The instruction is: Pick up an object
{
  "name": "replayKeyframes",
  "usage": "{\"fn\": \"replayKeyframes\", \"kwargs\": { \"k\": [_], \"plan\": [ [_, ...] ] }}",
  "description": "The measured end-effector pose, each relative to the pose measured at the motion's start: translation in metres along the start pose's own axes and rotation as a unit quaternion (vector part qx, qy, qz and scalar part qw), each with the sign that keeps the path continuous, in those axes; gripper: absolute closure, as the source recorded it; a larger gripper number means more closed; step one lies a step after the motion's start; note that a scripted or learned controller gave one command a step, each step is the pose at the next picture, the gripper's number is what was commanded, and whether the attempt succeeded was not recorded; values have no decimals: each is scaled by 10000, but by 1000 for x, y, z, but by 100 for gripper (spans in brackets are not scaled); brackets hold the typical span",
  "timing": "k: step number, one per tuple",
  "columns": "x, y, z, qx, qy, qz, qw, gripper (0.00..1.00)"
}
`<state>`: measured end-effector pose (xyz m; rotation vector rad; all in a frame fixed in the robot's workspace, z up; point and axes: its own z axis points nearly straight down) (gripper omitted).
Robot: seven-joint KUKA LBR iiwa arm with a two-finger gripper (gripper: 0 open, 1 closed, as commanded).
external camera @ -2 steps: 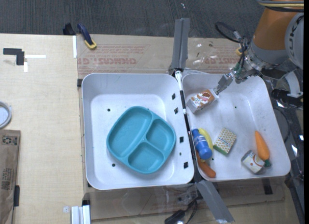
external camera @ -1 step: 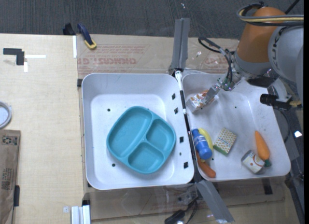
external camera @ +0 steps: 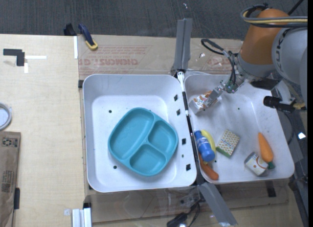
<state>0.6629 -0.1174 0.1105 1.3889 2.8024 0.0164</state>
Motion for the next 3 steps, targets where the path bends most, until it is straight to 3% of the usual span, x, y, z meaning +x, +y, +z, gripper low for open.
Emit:
{"fn": "replayKeyframes", "kwargs": {
  "k": [1,3],
  "plan": [
    [8,4,3,-1,-45,499,9987,0],
    [8,7,3,28,-40,461,9989,0]
  ]
}}
